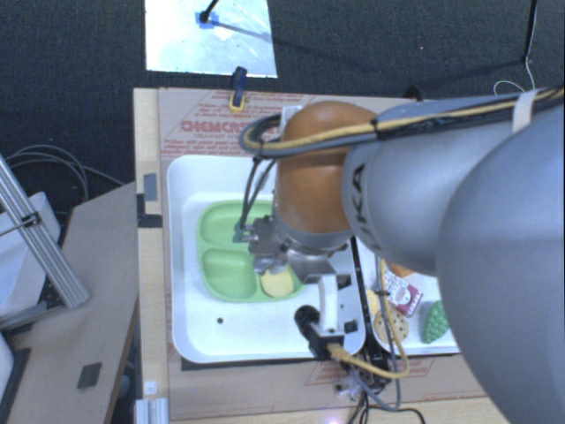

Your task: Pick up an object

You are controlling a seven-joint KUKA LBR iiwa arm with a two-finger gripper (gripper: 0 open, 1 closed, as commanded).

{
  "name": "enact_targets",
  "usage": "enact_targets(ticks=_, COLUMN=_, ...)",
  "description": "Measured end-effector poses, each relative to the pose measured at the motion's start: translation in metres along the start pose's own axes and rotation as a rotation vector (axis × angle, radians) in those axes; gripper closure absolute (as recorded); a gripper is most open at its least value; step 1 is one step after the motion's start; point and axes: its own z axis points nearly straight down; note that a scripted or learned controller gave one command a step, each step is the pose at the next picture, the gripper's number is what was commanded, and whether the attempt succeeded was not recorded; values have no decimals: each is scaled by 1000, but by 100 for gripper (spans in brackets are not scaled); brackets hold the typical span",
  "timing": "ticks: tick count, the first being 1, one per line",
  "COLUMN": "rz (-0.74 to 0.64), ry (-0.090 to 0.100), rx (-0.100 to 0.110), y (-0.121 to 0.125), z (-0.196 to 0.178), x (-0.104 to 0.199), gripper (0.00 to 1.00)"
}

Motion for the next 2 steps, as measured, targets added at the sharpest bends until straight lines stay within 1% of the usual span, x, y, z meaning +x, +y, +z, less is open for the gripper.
enact_targets(ticks=1, rz=8, ry=-5, rx=5, y=-1, z=48, x=-69, gripper=100)
enact_targets(ticks=2, rz=2, ry=-3, rx=-12, y=113, z=29, x=-88, gripper=100)
